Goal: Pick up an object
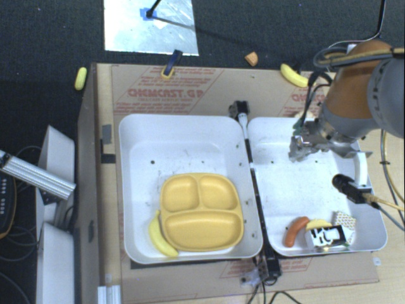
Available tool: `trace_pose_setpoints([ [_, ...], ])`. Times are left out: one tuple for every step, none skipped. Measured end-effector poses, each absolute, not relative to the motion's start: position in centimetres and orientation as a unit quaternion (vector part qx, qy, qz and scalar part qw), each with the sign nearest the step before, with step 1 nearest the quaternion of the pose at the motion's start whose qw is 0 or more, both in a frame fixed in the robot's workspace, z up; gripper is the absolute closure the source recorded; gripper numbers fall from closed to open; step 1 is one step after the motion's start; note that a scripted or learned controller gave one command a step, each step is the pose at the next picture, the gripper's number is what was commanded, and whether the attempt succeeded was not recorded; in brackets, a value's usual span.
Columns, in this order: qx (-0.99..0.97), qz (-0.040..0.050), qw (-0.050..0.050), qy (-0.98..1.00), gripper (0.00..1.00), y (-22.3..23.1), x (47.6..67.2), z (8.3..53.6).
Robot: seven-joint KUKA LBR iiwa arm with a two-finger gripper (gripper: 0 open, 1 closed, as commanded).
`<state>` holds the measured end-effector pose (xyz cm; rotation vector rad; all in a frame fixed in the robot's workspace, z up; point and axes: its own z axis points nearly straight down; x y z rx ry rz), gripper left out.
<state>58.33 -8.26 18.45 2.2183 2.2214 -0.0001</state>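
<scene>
The table carries two white bins. The left bin holds a yellow divided tray and a banana. The right bin holds a sausage, with a black-and-white box just beside it. The gripper hangs over the right bin's far end, well apart from them; its opening cannot be told.

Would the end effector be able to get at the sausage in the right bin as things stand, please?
Probably yes. The sausage lies open from above near the right bin's front edge, with bare floor between it and the end effector. The small box beside it may crowd one side.
</scene>
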Motion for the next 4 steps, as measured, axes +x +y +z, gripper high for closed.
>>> trace_pose_setpoints([
  [0.706,0.0007,0.0,0.708,1.0,-1.9,55.1,18.7],
  [0.706,0.0005,0.001,0.708,1.0,-3.8,60.2,18.4],
  [0.706,0.0006,0.001,0.708,1.0,-6.7,59.6,19.7],
  [0.706,0.0011,0.001,0.709,1.0,-3.4,61.1,18.4],
])
